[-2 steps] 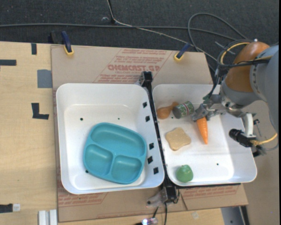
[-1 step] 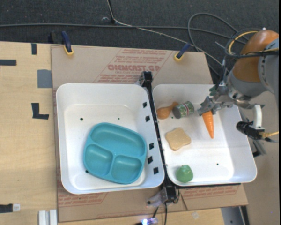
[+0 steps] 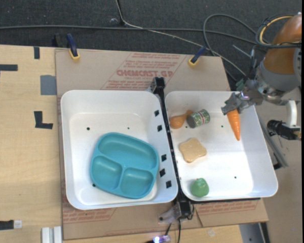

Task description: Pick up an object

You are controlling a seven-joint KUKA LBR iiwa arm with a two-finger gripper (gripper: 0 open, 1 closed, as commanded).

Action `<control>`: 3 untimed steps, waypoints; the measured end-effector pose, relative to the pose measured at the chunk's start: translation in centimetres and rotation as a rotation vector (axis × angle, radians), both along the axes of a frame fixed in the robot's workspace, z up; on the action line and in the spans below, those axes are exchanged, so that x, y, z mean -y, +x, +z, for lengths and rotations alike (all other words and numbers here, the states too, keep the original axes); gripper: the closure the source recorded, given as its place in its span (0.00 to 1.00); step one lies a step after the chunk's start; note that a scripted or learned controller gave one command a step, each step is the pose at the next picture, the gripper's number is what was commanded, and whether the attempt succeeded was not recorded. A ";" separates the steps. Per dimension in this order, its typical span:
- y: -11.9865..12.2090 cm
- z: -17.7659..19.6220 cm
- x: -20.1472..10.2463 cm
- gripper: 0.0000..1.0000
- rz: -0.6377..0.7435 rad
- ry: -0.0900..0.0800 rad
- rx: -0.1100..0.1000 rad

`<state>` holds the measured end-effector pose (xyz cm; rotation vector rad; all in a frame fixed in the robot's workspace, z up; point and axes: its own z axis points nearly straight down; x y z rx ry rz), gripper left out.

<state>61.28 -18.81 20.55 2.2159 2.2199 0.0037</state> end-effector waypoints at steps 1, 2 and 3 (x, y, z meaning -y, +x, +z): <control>0.1 5.0 0.0 1.00 0.000 0.000 -0.001; -0.6 3.5 -4.8 1.00 0.003 0.003 -0.007; -1.3 2.1 -10.3 1.00 0.004 0.004 -0.008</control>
